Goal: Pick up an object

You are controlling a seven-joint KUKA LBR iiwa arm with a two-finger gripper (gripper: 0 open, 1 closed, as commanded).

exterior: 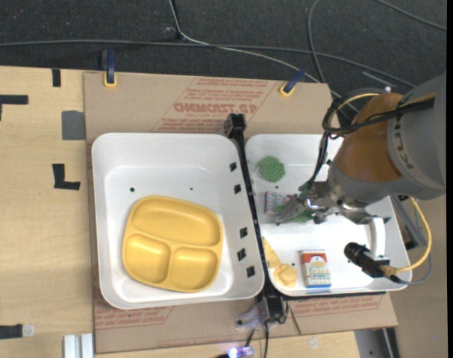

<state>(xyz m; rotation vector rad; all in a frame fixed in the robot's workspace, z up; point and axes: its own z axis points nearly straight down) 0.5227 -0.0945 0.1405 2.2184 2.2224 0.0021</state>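
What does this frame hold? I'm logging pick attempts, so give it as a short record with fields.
left bin: yellow divided tray
right bin: green round object, small red and white box, pale yellow piece
gripper: low in the right bin, below the green round object
grasp: cannot tell
arm: enters from the view's right

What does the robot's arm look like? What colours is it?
The arm is fat and round, grey at the top with a big orange band lower down. Black cables loop around it, and a yellow cable curls by its side. At the end sits a small metal pincer.
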